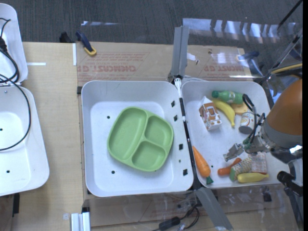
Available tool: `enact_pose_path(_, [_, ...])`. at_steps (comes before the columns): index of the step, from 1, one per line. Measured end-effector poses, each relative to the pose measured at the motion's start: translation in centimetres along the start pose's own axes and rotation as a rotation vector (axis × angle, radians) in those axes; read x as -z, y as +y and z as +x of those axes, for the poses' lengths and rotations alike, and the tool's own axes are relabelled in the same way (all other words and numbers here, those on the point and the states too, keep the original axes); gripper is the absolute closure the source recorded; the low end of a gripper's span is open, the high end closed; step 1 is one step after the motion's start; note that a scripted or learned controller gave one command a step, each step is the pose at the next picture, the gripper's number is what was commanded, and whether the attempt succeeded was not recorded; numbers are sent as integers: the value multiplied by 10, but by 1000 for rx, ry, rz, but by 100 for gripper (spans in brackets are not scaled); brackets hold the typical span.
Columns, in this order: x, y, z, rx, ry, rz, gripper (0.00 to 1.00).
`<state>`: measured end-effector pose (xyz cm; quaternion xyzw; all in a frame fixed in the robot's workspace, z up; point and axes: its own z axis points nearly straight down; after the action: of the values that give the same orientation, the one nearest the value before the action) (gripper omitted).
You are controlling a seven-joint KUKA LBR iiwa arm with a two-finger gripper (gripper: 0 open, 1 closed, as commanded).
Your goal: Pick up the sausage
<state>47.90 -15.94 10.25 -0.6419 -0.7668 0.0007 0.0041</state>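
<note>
The big light wooden bench [53,61] holds two shallow white plastic bins side by side. The left white bin [96,129] has a light green plastic plate [140,138] with three sections lying in its middle. The right white bin [195,93] is full of toy food.

The grey robot arm with the orange band [288,114] comes in from the right and hangs over the right bin. Its metal two-finger gripper [234,153] sits low in the bin, pointing left. The fingers look a little way apart and nothing sits between them, but they are small and hard to see well.

At the back of the right bin lies a green bottle [227,96]. Just in front of it is a yellow toy banana [225,109], and a small white and orange carton [211,116] sits beside the banana on the left.

An orange toy carrot with a green end [202,164] lies at the front left of this bin, along the wall.

The small reddish-orange toy sausage [226,170] lies near the front of the right bin, just below the gripper and not touching it. Next to it on the right are a pale bumpy corn cob [242,167] and a yellow toy lemon shape [251,177].
</note>
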Motion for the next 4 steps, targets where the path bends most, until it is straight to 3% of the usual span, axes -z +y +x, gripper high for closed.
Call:
enact_pose_path(1, [-14,5,37,68,-3,-1,0])
enact_pose_path(2, [-14,2,23,437,-3,-1,0])
enact_pose_path(3, [-8,2,22,433,-2,1,100])
enact_pose_path(4, [124,39,121,472,-7,-3,100])
